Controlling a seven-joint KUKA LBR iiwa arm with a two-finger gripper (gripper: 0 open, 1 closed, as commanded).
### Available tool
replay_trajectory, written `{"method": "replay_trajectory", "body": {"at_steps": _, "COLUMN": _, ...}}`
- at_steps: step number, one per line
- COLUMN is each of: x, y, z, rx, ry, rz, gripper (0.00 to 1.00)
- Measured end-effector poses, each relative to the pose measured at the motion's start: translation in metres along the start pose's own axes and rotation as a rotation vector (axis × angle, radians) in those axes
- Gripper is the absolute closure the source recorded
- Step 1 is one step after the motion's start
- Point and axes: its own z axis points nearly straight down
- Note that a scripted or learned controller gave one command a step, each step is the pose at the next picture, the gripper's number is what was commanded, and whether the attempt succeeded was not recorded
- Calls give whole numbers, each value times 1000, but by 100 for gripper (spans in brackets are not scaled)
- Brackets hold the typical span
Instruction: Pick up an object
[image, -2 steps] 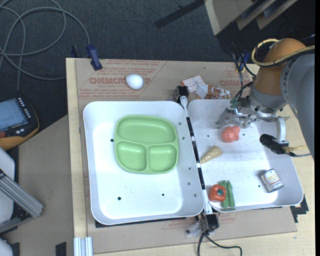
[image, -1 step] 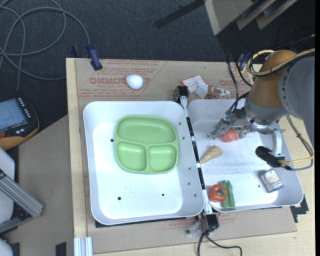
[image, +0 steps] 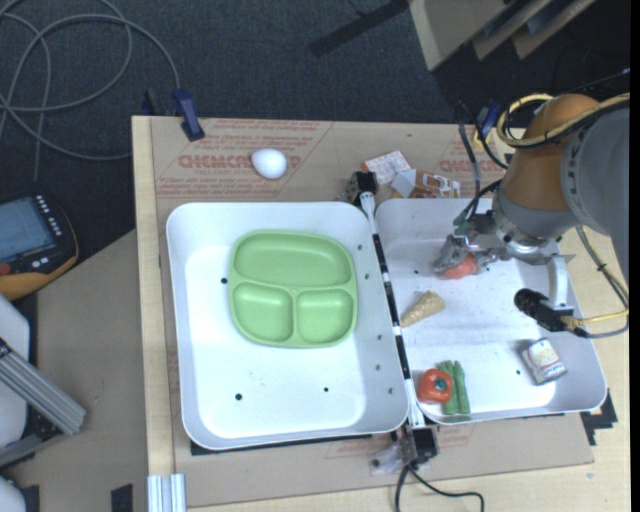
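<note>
Two white bins: the left bin at nine o'clock, the right bin at three. One green divided tray with three compartments. In the right bin, one red-orange piece, one tan wedge, one tomato, one green bean bundle, one small can. One white egg at twelve o'clock on the surface.

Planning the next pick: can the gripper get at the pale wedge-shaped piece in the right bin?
Probably yes: the pale wedge lies alone on bare bin floor, nothing over it, with the gripper close by.
</note>
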Motion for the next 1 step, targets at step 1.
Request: {"method": "replay_trajectory", "body": {"at_steps": 1, "x": 77, "y": -1, "z": -91, "rx": -2, "ry": 0, "rz": -2, "gripper": 100}}
